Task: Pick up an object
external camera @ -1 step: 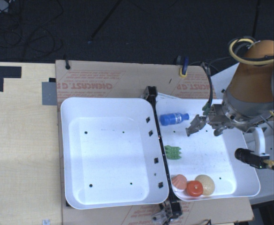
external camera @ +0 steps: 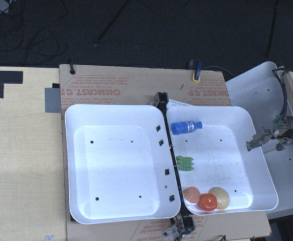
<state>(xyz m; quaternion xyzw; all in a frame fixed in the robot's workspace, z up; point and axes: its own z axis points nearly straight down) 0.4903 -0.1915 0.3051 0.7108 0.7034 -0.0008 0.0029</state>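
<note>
Two shallow white bins sit side by side on a bench (external camera: 21,149), seen from above at a slant. The left bin (external camera: 76,119) lies at nine o'clock of the right bin (external camera: 247,119), their rims meeting along a dark divider.

In the right bin, a blue bottle (external camera: 186,127) lies on its side at about eleven o'clock, near the divider. A small green object (external camera: 184,163) rests at nine o'clock — well apart from the bottle. At six o'clock three rounded items cluster, touching: a pinkish-orange one (external camera: 191,194), a red one (external camera: 208,202) and a pale tan one (external camera: 220,197).

The claw (external camera: 274,134) hangs at three o'clock, outside the right bin's rim, holding nothing visible — too small to tell how it stands.
</note>
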